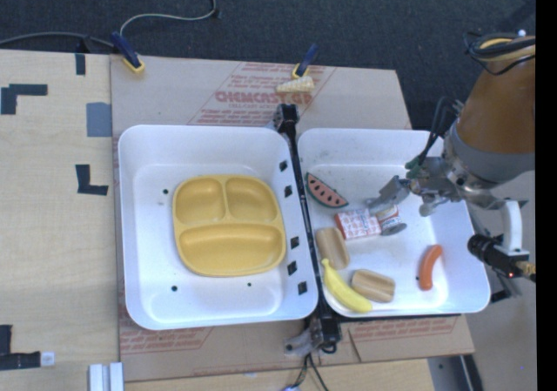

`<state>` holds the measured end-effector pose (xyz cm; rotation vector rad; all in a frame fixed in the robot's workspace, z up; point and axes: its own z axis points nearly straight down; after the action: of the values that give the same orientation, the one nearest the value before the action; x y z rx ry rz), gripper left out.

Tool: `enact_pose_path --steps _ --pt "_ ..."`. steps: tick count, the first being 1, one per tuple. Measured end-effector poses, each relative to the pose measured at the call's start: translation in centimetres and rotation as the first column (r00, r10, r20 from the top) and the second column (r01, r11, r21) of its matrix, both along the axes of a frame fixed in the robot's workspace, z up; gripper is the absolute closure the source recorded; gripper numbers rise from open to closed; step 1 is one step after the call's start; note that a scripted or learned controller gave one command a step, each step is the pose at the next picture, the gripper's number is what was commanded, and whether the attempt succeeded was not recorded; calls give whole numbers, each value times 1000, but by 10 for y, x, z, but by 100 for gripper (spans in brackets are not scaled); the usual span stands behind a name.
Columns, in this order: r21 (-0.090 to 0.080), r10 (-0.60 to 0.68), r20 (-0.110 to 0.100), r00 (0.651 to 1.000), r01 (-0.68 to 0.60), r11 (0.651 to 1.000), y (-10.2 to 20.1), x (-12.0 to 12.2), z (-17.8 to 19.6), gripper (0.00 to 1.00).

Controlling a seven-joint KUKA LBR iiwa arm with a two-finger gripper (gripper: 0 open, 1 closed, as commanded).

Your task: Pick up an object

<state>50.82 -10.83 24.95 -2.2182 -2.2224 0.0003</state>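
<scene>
Two white bins (139, 206) are sitting on tan cardboard (348, 97) printed with red lettering. A yellow divided plate (229, 225) is lying in one. The other is showing a red watermelon slice (325, 192) with dark seeds and a green rind, a red-and-white can (361, 225), a yellow banana (343, 290), two tan bread pieces (332, 246), and an orange-red sausage (428, 266).

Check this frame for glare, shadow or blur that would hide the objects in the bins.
Camera view: even light, soft shadows, no strong glare on either white bin; yellow divided plate, watermelon slice and banana read clearly; the gripper is somewhat soft, its fingers hard to resolve.
</scene>
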Motion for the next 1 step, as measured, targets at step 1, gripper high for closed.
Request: enact_pose_path --steps 1 --pt "-1 -2 1 1000 2 1000 -42 62 -147 0"
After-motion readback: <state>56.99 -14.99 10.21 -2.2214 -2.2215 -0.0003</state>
